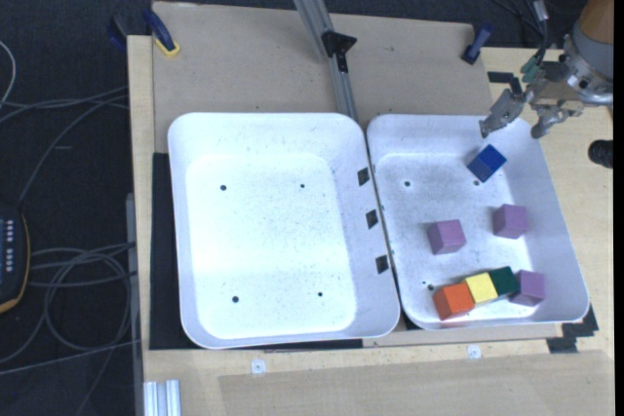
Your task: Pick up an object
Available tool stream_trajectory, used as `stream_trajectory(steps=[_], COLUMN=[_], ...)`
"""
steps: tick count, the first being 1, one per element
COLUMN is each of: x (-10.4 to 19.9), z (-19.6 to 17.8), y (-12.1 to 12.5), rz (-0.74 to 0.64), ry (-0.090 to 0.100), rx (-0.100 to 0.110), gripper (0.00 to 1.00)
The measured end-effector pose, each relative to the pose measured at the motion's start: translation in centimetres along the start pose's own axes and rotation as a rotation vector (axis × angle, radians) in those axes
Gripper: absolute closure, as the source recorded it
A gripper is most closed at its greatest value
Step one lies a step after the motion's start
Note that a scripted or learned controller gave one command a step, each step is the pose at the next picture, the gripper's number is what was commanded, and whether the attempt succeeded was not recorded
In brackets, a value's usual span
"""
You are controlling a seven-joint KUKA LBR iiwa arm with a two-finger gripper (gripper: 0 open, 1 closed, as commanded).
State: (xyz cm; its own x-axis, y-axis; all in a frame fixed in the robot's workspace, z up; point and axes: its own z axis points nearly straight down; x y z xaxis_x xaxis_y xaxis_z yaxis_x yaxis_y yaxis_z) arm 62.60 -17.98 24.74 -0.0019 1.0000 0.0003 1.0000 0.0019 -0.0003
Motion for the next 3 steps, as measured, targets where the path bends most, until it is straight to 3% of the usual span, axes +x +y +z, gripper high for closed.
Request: stream_trajectory(steps=[1,3], x=[0.0,-0.1], z=[0.0,12.2], y=[0.0,-1.1], rz=[0.000,0.002], ry=[-0.001,0.002], rx=[0.000,0.007], gripper=[0.00,0.00])
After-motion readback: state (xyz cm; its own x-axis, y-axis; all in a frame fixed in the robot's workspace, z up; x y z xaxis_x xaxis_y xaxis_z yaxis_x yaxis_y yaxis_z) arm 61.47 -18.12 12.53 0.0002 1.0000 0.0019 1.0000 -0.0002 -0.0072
